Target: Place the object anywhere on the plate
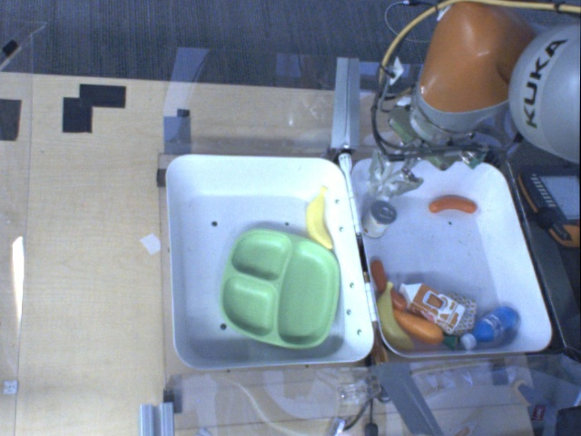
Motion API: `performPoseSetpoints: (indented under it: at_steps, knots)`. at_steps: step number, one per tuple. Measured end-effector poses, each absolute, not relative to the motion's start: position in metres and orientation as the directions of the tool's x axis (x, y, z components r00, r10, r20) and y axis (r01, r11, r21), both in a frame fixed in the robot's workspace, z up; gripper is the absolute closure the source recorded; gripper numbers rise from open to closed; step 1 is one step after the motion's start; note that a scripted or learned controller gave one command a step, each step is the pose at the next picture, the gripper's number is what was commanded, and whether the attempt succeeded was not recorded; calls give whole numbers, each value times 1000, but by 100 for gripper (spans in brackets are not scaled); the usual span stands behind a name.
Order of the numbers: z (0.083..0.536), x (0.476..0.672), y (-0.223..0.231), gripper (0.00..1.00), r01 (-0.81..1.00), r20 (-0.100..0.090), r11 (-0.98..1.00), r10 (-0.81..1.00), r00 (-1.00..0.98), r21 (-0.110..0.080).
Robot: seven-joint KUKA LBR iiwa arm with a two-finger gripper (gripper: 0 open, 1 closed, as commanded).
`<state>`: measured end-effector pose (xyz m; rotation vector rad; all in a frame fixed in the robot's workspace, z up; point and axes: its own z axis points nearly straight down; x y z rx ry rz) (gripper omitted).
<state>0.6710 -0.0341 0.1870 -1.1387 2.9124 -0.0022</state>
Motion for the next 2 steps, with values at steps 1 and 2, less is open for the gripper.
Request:
performPoseSetpoints:
  at_steps: [1, 2]
  knots:
    - [187, 671, 1, 100, -834, -12, 552, -834, -552, -9]
    - [187, 614, -4, 100, -939, -6, 344, -939, -344, -6]
